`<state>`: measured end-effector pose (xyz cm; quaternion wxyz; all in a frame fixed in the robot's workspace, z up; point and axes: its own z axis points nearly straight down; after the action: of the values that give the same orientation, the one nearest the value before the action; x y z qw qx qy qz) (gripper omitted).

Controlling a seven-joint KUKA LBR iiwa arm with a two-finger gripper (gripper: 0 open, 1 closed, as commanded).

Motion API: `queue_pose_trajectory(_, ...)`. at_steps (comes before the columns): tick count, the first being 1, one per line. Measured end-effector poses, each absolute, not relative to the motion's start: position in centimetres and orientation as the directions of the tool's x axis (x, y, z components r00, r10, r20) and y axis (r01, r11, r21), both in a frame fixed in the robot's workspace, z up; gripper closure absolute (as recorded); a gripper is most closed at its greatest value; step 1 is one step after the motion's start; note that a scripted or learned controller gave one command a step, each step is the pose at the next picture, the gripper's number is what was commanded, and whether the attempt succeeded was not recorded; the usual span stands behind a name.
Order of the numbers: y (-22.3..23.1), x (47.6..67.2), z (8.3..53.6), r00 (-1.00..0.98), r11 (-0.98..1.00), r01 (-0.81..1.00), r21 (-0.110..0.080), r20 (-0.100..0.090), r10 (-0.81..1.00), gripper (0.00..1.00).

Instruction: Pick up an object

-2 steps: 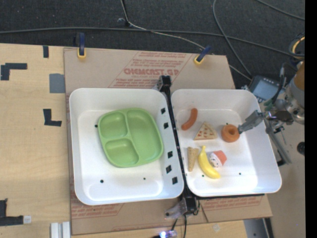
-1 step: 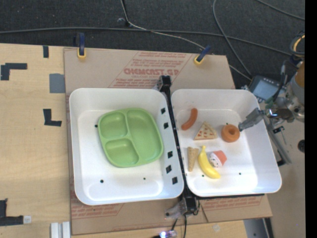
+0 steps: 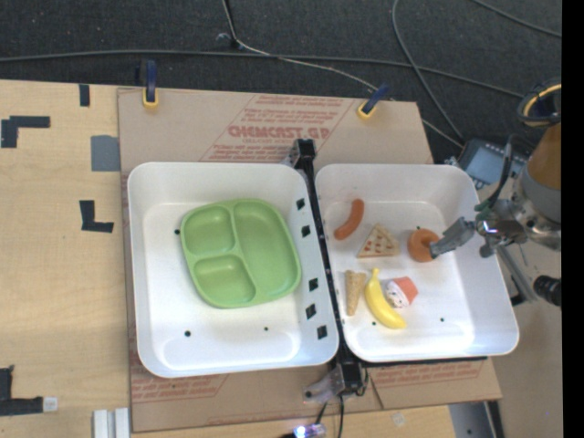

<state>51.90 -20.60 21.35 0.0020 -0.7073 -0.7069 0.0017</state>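
The right bin [image 3: 474, 327] holds several toy foods: a brown sausage [image 3: 349, 218], a pizza slice [image 3: 377, 243], an orange round piece [image 3: 421, 245], a waffle cone [image 3: 354, 290], a yellow banana [image 3: 383, 303] and a small red-and-white piece [image 3: 401, 291]. My gripper [image 3: 451, 239] reaches in over the bin's right wall, low and slanted. Its grey tip is right beside the orange round piece, on that piece's right side. Whether it touches the piece is unclear.
The left bin [image 3: 151, 272] carries a green divided plate [image 3: 241, 252]. A black divider with clips [image 3: 315, 254] runs between the bins. Cables [image 3: 429, 89] lie on the dark surface behind, and blue-yellow clamps [image 3: 149, 85] hold the cardboard base.
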Motion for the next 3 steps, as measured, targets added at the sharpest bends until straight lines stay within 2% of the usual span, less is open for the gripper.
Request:
queue_pose_trajectory(1, -19.8, 51.6, 16.7, -0.001, 0.001, 1.000, -0.005, 0.001, 1.000, 0.00)
queue_pose_trajectory(2, -20.0, 50.6, 10.9, 0.000, 0.000, 1.000, -0.007, 0.002, 1.000, 0.00)
queue_pose_trajectory(3, -20.0, 50.8, 12.2, -0.002, 0.002, 1.000, -0.002, 0.001, 1.000, 1.00)
